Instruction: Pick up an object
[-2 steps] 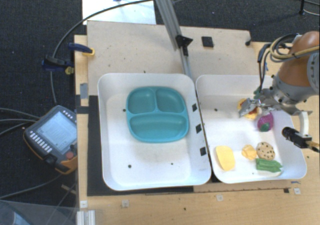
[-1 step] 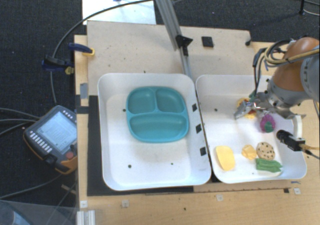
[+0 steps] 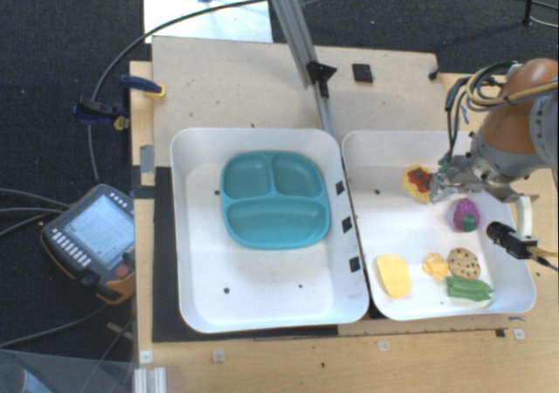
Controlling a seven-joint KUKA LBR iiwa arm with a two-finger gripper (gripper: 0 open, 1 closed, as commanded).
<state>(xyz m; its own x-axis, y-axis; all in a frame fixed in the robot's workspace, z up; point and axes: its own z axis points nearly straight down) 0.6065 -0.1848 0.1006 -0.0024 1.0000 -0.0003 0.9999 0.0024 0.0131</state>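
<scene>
The claw (image 3: 445, 180) was down in the right bin (image 3: 376, 155), low over the floor near its top edge, with the arm (image 3: 515, 134) coming in from three o'clock. Just off its tip, at nine o'clock and as good as touching, lay the red-and-yellow toy (image 3: 418, 182). That looked the likeliest target, and the gap between claw and toy was what the next move would turn on. The toy was a small lump, a little longer from eleven to five o'clock than across. Whether the claw was wide or narrow, I could not tell; the wrist hid it from above, and nothing showed as gripped.

At five o'clock from the claw, close by, sat the purple toy (image 3: 465, 215) with a bit of green at its base. Lower in the same bin, toward six o'clock, a cluster: the yellow slab (image 3: 394, 276) at the left, a small yellow piece (image 3: 435, 265) beside it, then the cookie (image 3: 463, 263), and the green pod (image 3: 469, 290) just under the cookie, near the bin's bottom rim.

The left bin (image 3: 196, 234) held a teal plate (image 3: 274, 199), three compartments, all of them bare. It sat toward twelve o'clock in that bin, well apart from the claw.

Both bins stood side by side on the desk (image 3: 244, 77), rims touching down the middle. My guess was a short nudge toward nine o'clock would set the claw over that red-and-yellow toy.
</scene>
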